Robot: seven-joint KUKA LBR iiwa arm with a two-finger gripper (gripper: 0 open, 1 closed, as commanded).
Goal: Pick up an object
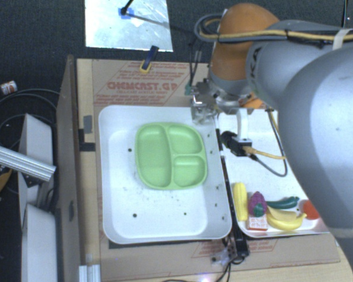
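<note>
Nearest the camera, well below the gripper (203, 111), toy foods crowd the right bin (282, 230): a smooth yellow banana (285, 219), a corn cob (240, 200), a purple eggplant-like piece (257, 202), a green pod (284, 202) and a small red-and-white carton (257, 223). Left and below the gripper, a glossy green divided plate (169, 155) lies in the left bin (117, 175). The grey arm (309, 98) bends down over the bins' far shared edge; I cannot tell whether its fingers are parted. Brown cardboard (141, 81) lies beyond.

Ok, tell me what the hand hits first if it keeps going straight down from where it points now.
Likely the far right rim of the left bin, beside the green divided plate. The hand hangs roughly over that corner, though depth is hard to judge from this slanted view.
</note>
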